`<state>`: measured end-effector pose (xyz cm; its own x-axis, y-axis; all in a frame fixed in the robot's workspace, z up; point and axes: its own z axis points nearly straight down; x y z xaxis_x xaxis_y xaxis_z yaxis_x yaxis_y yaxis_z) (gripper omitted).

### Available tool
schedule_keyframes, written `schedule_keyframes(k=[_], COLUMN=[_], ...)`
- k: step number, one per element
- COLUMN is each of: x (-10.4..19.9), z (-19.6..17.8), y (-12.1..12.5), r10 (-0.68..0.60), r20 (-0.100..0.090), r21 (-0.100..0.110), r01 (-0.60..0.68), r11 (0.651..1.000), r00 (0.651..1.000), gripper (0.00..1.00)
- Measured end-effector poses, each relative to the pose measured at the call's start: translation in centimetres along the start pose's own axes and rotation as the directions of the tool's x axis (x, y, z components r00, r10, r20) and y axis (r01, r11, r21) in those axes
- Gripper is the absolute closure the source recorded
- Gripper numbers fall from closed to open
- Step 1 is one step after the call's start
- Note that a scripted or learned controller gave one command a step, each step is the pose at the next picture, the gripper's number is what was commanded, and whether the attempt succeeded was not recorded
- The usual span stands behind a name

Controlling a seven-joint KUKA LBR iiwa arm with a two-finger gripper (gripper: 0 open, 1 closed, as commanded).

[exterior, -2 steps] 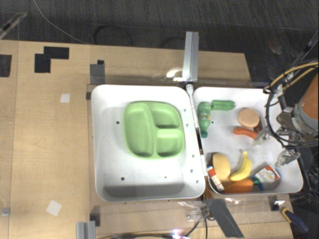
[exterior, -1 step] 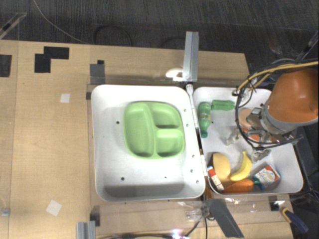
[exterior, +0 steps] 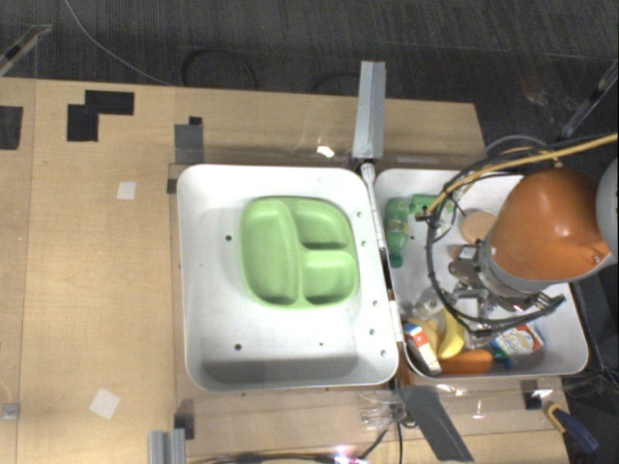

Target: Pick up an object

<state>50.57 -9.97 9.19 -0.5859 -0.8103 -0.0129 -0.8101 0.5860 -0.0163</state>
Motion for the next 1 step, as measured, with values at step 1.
schedule_keyframes(k=[1], x=[-1.67], z=[0.11], y=[-1.88], r10=[0.058], r20=[-0.007], r21=[-0.004], r01=[-0.058], r11=[0.998], r00=[0.998], gripper=[0.0])
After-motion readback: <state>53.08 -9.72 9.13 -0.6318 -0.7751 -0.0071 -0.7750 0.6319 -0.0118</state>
